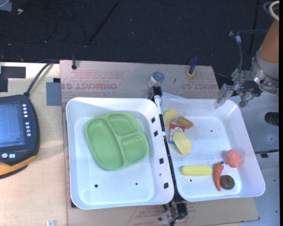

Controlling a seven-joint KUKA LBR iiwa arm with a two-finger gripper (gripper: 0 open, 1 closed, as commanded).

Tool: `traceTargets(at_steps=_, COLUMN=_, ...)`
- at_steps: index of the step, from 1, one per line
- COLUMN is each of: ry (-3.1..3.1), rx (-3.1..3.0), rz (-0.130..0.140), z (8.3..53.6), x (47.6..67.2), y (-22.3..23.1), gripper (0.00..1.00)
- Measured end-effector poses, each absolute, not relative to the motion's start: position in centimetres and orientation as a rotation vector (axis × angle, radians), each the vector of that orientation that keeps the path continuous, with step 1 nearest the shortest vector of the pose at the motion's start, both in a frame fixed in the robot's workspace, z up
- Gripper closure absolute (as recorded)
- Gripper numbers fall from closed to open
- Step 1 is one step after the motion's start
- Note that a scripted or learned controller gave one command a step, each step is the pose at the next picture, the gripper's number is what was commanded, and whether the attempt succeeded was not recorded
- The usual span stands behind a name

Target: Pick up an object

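Note:
The right bin [245, 140] holds several toy foods. A yellow piece [169, 117] and a small orange-brown piece [184, 123] lie near its left wall, with a pale yellow lump [182, 143] just below them. A corn cob [196, 170] lies along the front, beside a carrot [217, 175] and a dark brown round piece [227, 182]. A pink lump [233, 158] sits at the right. My gripper [233, 97] hangs above the bin's far right corner, open, with nothing between its fingers.
The left bin [85, 182] holds a green divided plate [117, 139]. A tablet [12, 126] lies on the bench at the far left. A small metal can [156, 77] and a blue-yellow peg [192, 66] stand on the cardboard behind the bins.

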State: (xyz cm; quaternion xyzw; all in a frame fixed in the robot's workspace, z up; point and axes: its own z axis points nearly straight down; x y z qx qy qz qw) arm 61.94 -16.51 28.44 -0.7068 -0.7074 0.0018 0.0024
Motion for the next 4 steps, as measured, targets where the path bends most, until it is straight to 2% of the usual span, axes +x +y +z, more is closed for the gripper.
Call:
traceTargets(at_steps=1, ry=-2.215, rx=-2.205, rz=0.014, z=15.5, x=64.1, y=-12.0, gripper=0.0)
traceTargets(at_steps=2, ry=-2.224, rx=-2.221, rz=0.001, z=11.3, x=62.1, y=-10.4, gripper=0.0)
traceTargets(at_steps=3, ry=-2.225, rx=-2.227, rz=-0.007, z=10.5, x=61.7, y=-9.4, gripper=0.0)
traceTargets(at_steps=4, ry=-2.232, rx=-2.236, rz=-0.021, z=10.3, x=63.3, y=-8.9, gripper=0.0)
